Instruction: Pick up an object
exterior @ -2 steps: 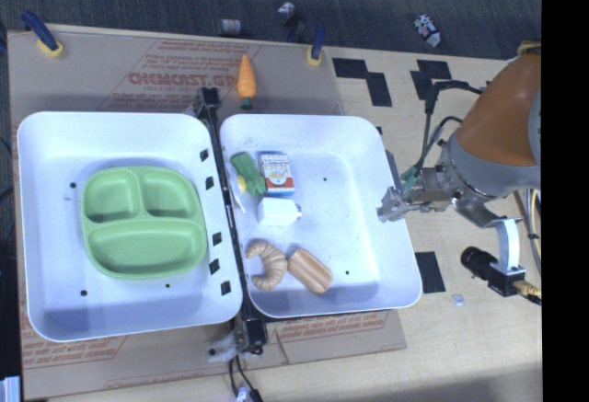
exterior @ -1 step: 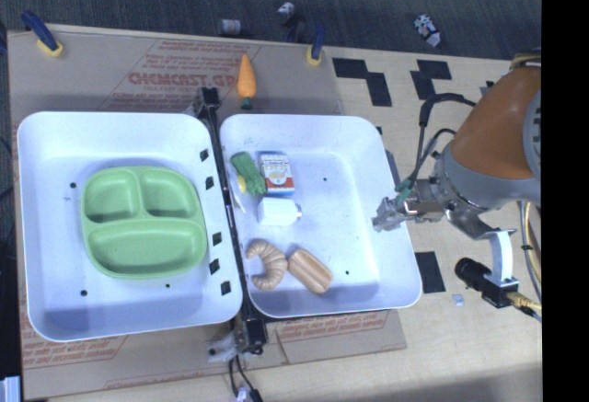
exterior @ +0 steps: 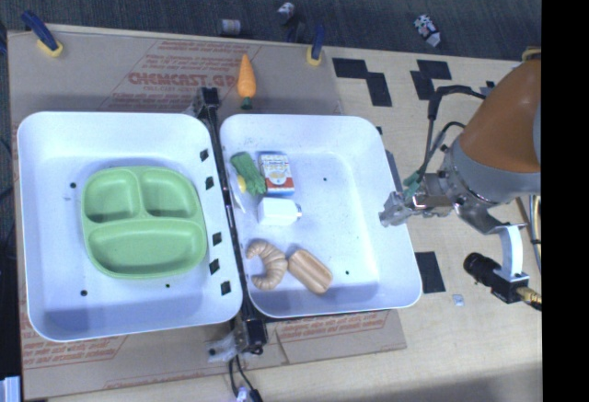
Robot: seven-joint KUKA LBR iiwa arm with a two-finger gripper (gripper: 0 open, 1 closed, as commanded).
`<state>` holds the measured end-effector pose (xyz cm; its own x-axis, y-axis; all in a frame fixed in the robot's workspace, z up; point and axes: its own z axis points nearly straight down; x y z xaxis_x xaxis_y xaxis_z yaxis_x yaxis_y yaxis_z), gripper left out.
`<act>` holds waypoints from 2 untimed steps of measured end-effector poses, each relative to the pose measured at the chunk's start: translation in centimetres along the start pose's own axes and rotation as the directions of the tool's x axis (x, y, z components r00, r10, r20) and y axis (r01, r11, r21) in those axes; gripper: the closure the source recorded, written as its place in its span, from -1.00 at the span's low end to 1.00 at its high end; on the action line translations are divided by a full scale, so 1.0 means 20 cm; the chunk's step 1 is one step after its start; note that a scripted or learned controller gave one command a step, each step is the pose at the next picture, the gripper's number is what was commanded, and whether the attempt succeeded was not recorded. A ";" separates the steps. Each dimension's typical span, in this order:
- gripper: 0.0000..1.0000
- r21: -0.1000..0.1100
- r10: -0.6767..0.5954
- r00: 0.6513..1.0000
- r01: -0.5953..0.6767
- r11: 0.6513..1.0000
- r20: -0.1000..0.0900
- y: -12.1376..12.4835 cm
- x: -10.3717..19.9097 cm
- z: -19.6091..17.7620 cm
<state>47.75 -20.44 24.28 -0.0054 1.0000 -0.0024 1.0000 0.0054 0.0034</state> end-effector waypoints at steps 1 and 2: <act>1.00 0.006 0.000 1.000 0.000 1.000 -0.003 -0.01 -0.03 0.09; 1.00 0.007 0.000 1.000 0.000 1.000 -0.003 -0.01 -0.03 0.13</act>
